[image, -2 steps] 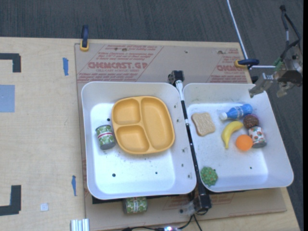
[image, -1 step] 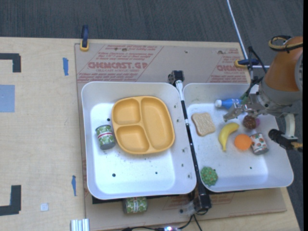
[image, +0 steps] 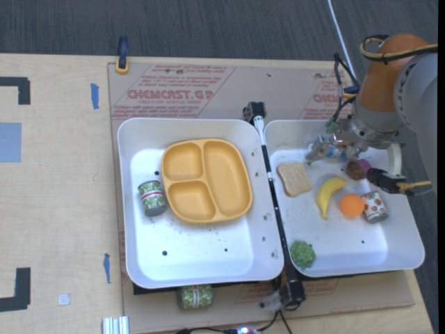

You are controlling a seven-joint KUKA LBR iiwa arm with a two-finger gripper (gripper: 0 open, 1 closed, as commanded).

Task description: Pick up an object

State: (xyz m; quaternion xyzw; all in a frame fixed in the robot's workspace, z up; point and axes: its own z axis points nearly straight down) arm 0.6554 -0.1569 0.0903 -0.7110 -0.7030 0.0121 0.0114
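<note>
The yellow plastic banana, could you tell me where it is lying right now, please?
The yellow plastic banana lies in the right white bin, between the slice of toy bread and the orange ball.

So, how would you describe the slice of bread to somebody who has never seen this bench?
Look in the right white bin, at its left side near the divider. The slice of bread lies flat there, up-left of the banana. It is the only tan, square-shaped thing; its neighbours are rounded and brightly coloured.

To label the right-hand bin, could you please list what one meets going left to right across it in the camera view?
Slice of toast → yellow banana → round orange fruit → small red-and-white patterned can. The green broccoli floret overlaps the toast's span, so I left it out.
</note>
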